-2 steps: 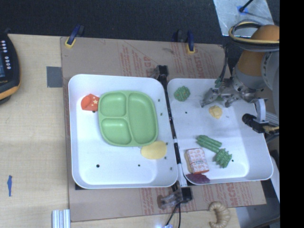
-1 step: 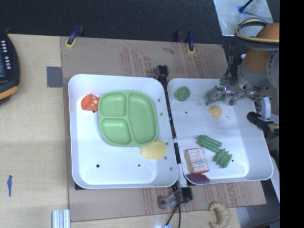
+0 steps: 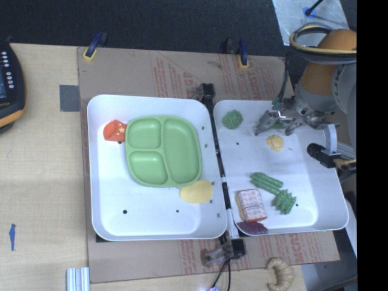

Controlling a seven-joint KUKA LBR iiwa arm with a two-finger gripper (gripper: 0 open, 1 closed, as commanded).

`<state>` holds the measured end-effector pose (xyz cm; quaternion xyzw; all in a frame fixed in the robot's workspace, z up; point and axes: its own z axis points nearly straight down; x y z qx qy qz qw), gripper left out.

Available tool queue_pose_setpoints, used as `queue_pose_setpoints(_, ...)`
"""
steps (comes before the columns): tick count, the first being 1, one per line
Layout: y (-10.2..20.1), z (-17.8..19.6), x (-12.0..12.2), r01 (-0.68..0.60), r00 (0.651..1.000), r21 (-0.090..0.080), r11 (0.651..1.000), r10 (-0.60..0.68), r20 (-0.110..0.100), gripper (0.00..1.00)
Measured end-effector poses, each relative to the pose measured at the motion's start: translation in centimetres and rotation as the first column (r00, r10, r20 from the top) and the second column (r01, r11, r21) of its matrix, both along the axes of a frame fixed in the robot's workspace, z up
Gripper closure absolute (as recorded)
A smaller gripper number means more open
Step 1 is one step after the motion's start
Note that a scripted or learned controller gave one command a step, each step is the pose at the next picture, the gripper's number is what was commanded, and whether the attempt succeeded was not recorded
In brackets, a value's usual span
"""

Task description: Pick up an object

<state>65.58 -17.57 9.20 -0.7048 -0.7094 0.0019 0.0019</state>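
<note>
A: Where's the target?
B: I see the small yellow piece (image 3: 275, 142) in the right bin (image 3: 327, 205), just below my tool (image 3: 277, 121). I can't tell how the tool stands.
A: Handling?
B: Probably light, rounded, maybe slippery; I'd pinch across its middle.

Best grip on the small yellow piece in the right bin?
Come straight down on the small yellow piece and close across its narrow width. It is a low, rounded lump lying alone on the right bin's floor, with open floor all round. The end effector sits just above it in the view.
</note>
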Motion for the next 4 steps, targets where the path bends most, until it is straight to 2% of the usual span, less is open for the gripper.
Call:
queue_pose_setpoints(1,-2.2,0.0,-2.6,0.003,1.000,0.000,1.000,-0.003,-0.001,0.00)
queue_pose_setpoints(2,1.0,0.1,0.2,-0.001,1.000,-0.001,1.000,0.001,0.005,0.00)
queue_pose_setpoints(3,5.0,-0.1,-10.6,0.003,1.000,0.004,1.000,-0.003,-0.009,0.00)
queue_pose_setpoints(4,5.0,-0.1,-13.1,0.002,1.000,0.001,1.000,-0.002,-0.003,0.00)
